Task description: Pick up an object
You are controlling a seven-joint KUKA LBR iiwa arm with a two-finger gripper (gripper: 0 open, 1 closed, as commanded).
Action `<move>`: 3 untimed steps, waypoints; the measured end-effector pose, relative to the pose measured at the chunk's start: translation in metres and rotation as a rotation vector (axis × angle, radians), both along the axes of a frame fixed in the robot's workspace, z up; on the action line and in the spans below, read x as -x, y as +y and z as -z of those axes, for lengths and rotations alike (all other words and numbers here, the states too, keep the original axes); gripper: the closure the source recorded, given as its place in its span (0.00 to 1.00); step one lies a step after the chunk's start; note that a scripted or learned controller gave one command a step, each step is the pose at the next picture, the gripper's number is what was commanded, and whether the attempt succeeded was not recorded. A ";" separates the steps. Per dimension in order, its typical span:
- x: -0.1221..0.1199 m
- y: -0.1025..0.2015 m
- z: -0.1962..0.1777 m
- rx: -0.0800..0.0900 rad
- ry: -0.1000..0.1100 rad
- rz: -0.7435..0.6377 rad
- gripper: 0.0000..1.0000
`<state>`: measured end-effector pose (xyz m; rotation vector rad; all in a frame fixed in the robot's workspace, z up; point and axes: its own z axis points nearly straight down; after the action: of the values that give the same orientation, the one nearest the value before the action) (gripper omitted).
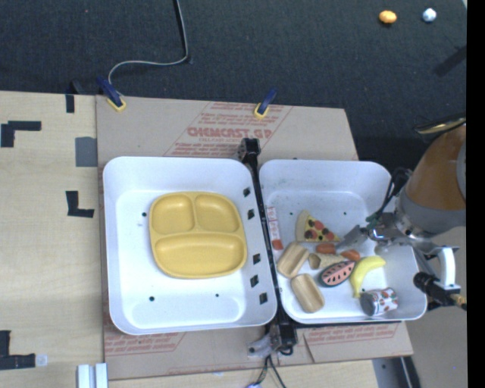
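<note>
Toy food lies heaped in the lower half of the right bin [326, 173], right of centre in the frame: a pizza slice [313, 227], a banana [364, 271], two bread rolls [292, 261] [307, 292], a melon slice [336, 273], a small can [378, 301] and a reddish piece [326, 248] just under the pizza. The arm [436, 193] comes in from the right edge, and the claw [362, 234] hangs over the bin's right part, just above the banana and right of the pizza slice; whether it touches anything I cannot tell, nor whether it is spread or pressed together. No toy shows between its tips. The left bin [129, 227], at the frame's middle left, holds a yellow tray [198, 234] with three compartments, two small ones above and a wide one below, lying roughly centred. Both bins rest on cardboard [220, 129] held by two clips [114, 98] [265, 106] at its upper edge. In the upper right corner lie an orange ball [387, 17] and a pale ball [429, 14].
</note>
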<state>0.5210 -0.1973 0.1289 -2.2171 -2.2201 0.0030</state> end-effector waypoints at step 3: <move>-0.030 0.003 0.028 0.005 -0.020 0.001 0.00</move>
<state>0.5506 -0.1941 0.1011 -2.2307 -2.2316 -0.0136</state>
